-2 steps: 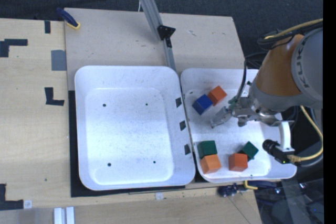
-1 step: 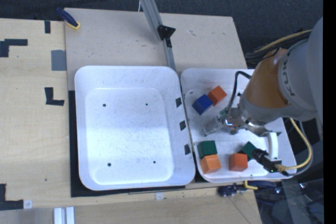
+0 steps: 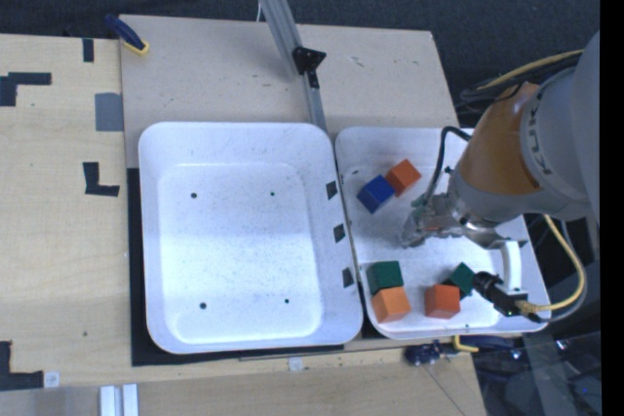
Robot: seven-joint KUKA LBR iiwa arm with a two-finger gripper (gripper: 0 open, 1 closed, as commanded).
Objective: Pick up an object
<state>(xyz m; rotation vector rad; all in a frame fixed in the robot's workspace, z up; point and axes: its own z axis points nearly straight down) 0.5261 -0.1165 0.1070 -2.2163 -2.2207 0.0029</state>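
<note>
Over the right bin (image 3: 356, 146), mid-frame right, gripper (image 3: 419, 231) sits low on bare floor, finger state unreadable, nothing visibly held, with blue (image 3: 374, 194) and orange (image 3: 403, 176) blocks just upper left and four more blocks along the bin's lower edge.

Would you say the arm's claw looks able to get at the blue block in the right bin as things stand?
Probably yes. The claw hangs over the right bin, just beside the blue block, with bare bin floor between them. The orange block touching the blue one's far corner may crowd one side.
</note>
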